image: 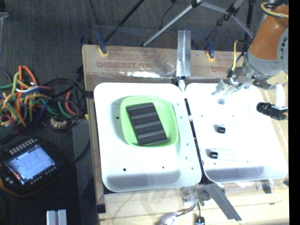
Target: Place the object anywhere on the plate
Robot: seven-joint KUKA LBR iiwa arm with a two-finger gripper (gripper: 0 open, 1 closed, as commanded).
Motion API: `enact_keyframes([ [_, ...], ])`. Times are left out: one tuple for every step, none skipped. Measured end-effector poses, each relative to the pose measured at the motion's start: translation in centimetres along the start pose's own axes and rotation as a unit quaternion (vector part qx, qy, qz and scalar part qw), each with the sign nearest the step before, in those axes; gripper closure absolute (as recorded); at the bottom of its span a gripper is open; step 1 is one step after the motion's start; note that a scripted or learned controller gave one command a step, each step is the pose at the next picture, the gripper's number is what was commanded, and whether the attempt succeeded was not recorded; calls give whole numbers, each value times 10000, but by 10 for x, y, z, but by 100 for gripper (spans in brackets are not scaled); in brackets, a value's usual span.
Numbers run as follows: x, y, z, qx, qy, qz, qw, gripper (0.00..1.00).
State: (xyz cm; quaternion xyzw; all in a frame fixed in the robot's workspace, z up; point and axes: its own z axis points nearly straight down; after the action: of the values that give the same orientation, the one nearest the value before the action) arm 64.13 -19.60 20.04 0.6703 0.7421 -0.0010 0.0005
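A dark grey ridged block (146,123) lies flat on the green plate (170,112), which sits in the left bin (140,175). The block rests wholly within the plate's rim, its long side running from back to front. My gripper (228,86) hangs over the back of the right bin (248,170), well to the right of the plate and apart from the block. Nothing shows in its grasp. The pale gripper blurs against the white bin floor.
Two small dark pieces (220,129) (213,154) lie on the right bin's floor. A black fitting (269,109) juts in at that bin's right side. The metal divider (183,60) stands between the bins at the back. Coloured cables (28,97) and a pendant (29,163) lie left of the bench.
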Motion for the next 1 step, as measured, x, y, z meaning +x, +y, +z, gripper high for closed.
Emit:
enact_keyframes([
  [0, 0, 0, -2, -1, 1, 10000, 0],
])
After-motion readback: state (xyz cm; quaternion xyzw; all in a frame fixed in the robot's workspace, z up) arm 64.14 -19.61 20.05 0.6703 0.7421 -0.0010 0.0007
